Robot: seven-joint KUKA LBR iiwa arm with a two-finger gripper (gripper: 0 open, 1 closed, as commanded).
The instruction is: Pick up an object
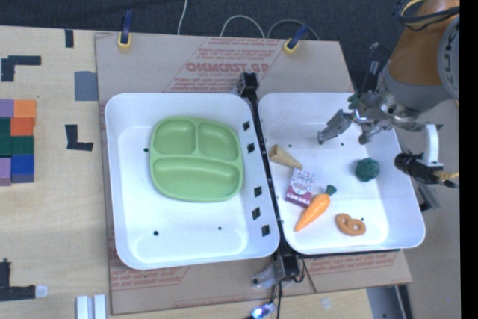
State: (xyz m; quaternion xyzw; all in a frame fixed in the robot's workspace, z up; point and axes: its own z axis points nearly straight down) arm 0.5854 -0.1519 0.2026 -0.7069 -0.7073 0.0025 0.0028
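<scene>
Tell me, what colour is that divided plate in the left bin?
Light green; the divided plate shows plainly in the camera view.

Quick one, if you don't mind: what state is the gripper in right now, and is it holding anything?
Gripper: open, holding nothing, above the right bin.

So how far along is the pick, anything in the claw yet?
Nothing picked yet. The claw hangs open over the right bin with nothing between its fingers. The toy carrot, pretzel, green ball, cone and small carton all lie in that bin. Left: descend, grasp, lift.
</scene>
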